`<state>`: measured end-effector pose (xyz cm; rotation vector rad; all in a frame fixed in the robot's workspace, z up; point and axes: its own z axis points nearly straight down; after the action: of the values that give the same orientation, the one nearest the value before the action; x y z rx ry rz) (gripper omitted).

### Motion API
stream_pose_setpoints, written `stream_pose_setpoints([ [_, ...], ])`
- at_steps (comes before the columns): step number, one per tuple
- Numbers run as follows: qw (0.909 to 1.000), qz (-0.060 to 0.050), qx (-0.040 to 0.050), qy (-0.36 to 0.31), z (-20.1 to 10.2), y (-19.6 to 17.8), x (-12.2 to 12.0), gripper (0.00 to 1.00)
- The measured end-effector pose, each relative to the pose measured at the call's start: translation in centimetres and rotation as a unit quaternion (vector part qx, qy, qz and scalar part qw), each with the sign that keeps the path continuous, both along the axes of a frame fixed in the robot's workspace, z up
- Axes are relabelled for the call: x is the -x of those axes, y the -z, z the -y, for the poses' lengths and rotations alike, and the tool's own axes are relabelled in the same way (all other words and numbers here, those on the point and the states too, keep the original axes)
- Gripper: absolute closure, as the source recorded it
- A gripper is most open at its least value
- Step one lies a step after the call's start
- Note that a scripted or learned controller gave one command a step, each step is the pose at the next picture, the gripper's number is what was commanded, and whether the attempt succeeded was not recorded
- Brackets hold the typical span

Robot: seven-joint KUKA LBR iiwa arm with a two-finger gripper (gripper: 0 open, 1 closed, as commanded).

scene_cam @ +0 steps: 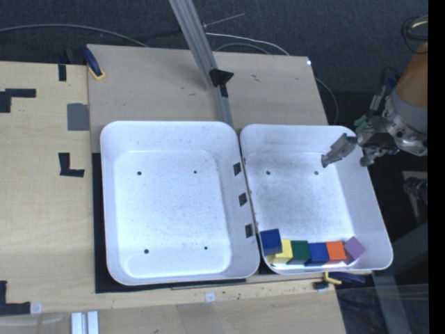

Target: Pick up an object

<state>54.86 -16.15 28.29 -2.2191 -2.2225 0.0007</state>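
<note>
Lying well below the end effector (345,152), a row of small blocks sits packed along the near wall of the right bin (361,193). You can count a blue block (270,241) standing a little higher at the row's far-left end, then a yellow block (283,254) mostly hidden beneath and beside it, a green block (300,250), a second blue block (318,252), an orange block (336,250) and a purple block (354,247) tilted against the bin's corner. They touch one another, so where one ends and the next begins is hard for you to make out, and the bin's rim cuts off their lower faces.

The end effector hangs over the upper right part of that bin, near its far right rim, well apart from the blocks and with nothing between its fingers. One grey finger (338,149) points down and left toward the bin floor; a second dark one sits to its right, and the two look spread, though the wrist behind them is blurred and partly cut off by the picture's edge.

Left of the end effector, across the shared wall, you see the left bin (111,186). Both bins rest on the counter (278,82), where a slanted metal post (195,30) rises beyond them.
</note>
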Motion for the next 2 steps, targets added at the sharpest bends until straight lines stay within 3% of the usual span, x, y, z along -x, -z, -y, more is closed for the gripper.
stream_pose_setpoints([
  [1,1.0000,0.003,0.0006,-0.002,-3.5,-4.2,-0.4,0.00],
  [2,1.0000,0.001,0.0007,-0.001,-3.0,-4.8,-3.3,0.00],
])
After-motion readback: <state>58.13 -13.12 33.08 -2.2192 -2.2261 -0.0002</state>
